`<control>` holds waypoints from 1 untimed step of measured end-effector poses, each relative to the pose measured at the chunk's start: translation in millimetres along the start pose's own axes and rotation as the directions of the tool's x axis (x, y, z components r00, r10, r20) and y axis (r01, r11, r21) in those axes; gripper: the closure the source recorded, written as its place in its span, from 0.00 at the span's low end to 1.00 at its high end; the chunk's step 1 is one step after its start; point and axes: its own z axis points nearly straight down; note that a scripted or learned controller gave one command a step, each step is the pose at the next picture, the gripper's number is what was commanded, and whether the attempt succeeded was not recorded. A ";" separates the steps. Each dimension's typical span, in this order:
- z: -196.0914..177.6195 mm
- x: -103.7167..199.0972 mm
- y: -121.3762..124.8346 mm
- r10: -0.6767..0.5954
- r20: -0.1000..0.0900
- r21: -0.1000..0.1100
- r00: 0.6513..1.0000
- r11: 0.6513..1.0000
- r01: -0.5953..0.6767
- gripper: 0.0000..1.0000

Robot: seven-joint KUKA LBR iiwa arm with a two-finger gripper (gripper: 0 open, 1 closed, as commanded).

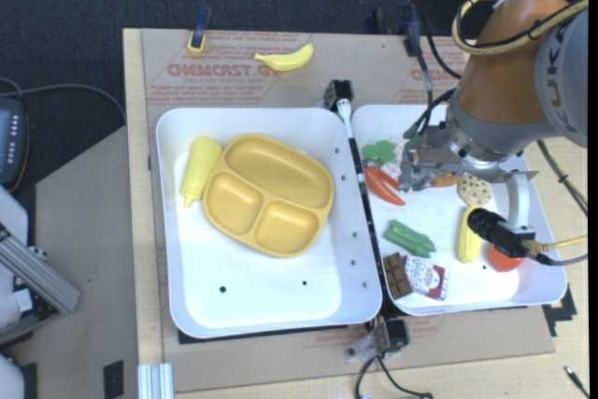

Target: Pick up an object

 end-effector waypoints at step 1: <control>-2.8 -4.6 -10.5 0.005 0.002 -0.001 1.000 1.000 -0.005 1.00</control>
